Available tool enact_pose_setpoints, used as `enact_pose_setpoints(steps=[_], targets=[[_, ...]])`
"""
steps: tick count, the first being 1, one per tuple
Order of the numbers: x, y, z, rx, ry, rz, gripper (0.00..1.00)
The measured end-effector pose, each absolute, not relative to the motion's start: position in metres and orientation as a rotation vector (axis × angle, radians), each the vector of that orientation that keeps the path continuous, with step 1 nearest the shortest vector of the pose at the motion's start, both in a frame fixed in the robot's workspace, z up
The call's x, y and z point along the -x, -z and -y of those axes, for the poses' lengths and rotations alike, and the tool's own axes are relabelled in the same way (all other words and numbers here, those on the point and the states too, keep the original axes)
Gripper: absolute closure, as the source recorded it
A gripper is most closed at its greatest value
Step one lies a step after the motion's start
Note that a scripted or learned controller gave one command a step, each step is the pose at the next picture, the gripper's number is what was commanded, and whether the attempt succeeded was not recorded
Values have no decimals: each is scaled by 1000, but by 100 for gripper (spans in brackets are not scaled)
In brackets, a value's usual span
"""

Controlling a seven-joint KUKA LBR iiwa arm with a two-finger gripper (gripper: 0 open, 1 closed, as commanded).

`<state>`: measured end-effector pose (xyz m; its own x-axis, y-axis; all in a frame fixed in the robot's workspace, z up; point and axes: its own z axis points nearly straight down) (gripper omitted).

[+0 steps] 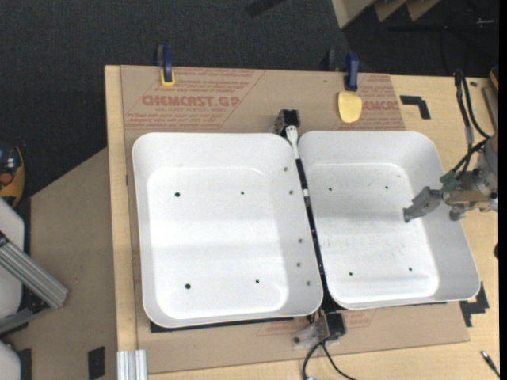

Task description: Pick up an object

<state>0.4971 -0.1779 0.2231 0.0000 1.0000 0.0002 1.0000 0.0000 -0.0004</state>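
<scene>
My gripper [413, 210] hangs over the right bin [380, 287], near its three o'clock rim; at this slant I cannot tell what it grips, if anything. The bin floor around it looks bare white. At nine o'clock sits the left bin [214, 303], the two touching. At twelve o'clock, a yellow piece [349, 106] lies on the worktop [206, 93] beside a blue clamp [352, 70].

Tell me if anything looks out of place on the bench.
One oddity: a yellow object lies on the brown board behind the right bin, outside both bins, while the claw sits over the right bin.
</scene>
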Motion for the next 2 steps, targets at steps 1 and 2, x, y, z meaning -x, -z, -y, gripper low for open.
enact_pose_setpoints(steps=[1,2], targets=[[-483,-301,89,2214,12,2235,0],[-482,-308,93,2222,3,2225,100]])
